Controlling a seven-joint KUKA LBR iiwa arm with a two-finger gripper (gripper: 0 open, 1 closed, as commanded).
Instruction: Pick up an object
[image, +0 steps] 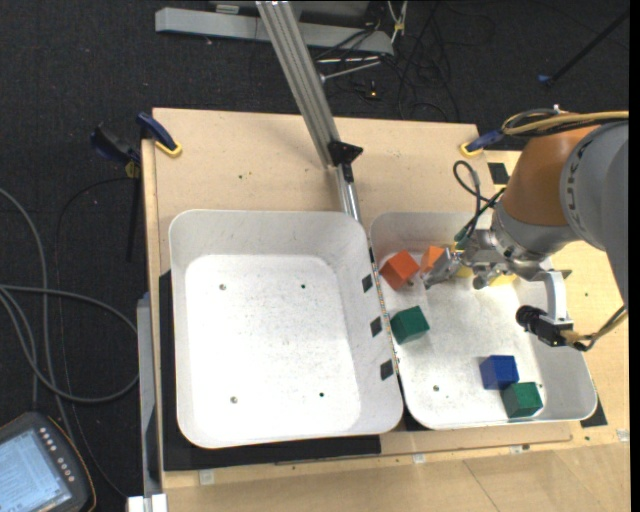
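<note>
The left shallow white plastic bin (268, 325) sits on the pale wooden tabletop (250, 150), touching the right shallow white plastic bin (470, 400) along their shared edge; in the right bin, going left to right, an orange cube-shaped block (400, 268) lies near the upper left corner, a green cube-shaped block (409, 324) lies just below it, a smaller orange block (433, 258) sits just right of the first, and a blue cube-shaped block (498, 370) touches a second green block (522, 398) near the lower right corner. The pincer (447, 268) reaches in from the right on the grey arm with its orange band (535, 180); its tip is right at the smaller orange block, which looks to be touching or between the fingers, though I cannot tell whether they are spread or pinching it; the larger orange block lies just to the pincer's left, apart from it.
</note>
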